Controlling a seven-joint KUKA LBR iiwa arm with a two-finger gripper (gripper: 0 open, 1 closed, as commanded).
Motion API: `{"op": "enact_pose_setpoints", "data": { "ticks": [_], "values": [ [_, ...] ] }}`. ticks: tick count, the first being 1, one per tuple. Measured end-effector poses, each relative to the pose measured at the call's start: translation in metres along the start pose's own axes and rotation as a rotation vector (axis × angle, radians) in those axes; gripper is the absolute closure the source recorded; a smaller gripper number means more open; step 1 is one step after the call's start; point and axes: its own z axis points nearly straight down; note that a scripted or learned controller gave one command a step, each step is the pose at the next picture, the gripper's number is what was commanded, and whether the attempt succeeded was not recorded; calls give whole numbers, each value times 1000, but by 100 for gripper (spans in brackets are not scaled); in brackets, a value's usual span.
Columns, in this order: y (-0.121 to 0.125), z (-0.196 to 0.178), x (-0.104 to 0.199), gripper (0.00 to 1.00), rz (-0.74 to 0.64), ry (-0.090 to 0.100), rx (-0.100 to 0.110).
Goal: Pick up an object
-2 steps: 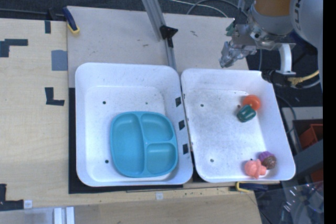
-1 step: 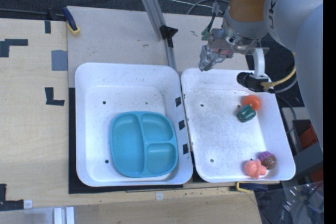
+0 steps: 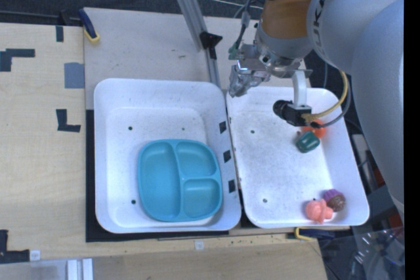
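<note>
Hovering at the right bin's (image 3: 341, 160) far left corner, my gripper (image 3: 240, 84) shows nothing in its grasp; how wide it stands I cannot tell. I would travel toward the teal object (image 3: 306, 141) mid-bin, center over it, descend straight, avoiding the orange piece (image 3: 317, 130) touching it.

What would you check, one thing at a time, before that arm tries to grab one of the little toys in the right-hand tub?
1. Toys in right bin to pick from: ok, a green toy, pink toy and purple toy.
2. Pincer above a toy: not ok, it hangs at the bin's far left corner.
3. Pincer carrying nothing: cannot tell.
4. Green toy free of obstruction: not ok, an orange piece touches it.
5. Blue tray out of the way: ok, it is in the left bin.
</note>
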Motion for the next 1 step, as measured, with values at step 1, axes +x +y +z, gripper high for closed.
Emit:
{"op": "enact_pose_setpoints", "data": {
  "ticks": [1],
  "values": [
    [-6, 17, 49, 100, 0, 0, 0]
  ]
}}
